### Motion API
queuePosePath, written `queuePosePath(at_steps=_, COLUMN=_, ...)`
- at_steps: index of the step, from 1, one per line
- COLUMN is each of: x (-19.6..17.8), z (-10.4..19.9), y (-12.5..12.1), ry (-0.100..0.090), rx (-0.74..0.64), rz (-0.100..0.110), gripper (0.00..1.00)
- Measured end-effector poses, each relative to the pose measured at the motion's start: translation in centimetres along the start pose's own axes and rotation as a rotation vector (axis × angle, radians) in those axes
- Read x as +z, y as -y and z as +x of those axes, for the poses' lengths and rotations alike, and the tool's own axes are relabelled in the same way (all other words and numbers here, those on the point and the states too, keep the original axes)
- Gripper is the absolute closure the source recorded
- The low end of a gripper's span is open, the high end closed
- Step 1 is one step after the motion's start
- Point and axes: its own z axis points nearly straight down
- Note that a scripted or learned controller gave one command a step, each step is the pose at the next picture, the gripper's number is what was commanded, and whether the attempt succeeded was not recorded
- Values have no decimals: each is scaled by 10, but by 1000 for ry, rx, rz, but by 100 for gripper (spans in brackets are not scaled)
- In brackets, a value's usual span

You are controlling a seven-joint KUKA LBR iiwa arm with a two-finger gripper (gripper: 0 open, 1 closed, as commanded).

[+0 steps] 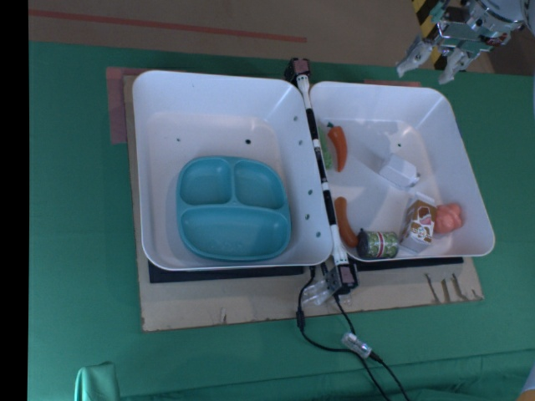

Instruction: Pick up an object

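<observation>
My gripper (pixel 431 63) hangs at the top right, above the far edge of the right bin (pixel 451 124), with its fingers spread apart and nothing between them. In the right bin lie an orange carrot (pixel 338 146), a white block (pixel 399 171), an orange sausage-shaped piece (pixel 343 220), a dark can (pixel 378 243), a small carton (pixel 420 224) and a pink toy (pixel 450 216). All of them lie well below the gripper.
The left bin (pixel 159 124) holds a teal divided plate (pixel 233 208). A black-and-white divider bar (pixel 316 153) runs between the bins. Cables (pixel 351 341) trail across the green cloth in front. Cardboard lies under both bins.
</observation>
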Motion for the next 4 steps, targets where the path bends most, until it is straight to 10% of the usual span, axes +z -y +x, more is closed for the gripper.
queuePosePath(at_steps=1, x=-21, z=-2, y=-2, ry=7, rx=5, rz=-15, gripper=100)
queuePosePath(at_steps=2, x=-21, z=-2, y=-2, ry=7, rx=5, rz=-15, gripper=0)
queuePosePath(at_steps=3, x=-41, z=-2, y=-3, ry=13, rx=9, rz=-31, gripper=100)
queuePosePath(at_steps=4, x=-41, z=-2, y=-3, ry=13, rx=9, rz=-30, gripper=0)
